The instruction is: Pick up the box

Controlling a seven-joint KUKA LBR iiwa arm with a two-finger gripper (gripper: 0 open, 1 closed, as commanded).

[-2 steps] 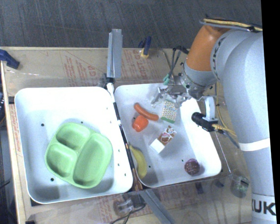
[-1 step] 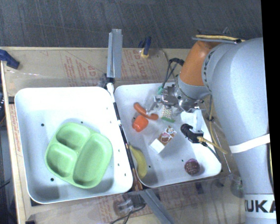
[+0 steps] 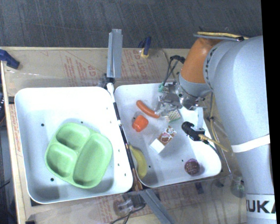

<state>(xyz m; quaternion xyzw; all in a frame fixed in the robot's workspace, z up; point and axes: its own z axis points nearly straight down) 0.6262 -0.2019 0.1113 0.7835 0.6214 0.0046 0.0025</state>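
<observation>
Looking light and stiff, the small box (image 3: 163,140) right of centre suits a pinch across its width; whether the gripper (image 3: 171,105) is apart or together I cannot tell.

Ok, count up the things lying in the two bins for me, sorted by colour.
Green: 1, the divided plate
Orange: 2, the sausage-shaped piece and the small cup
Yellow: 1, the banana
White and red: 1, the box
Dark red: 1, the round ball
Total: 6 clearly seen
</observation>
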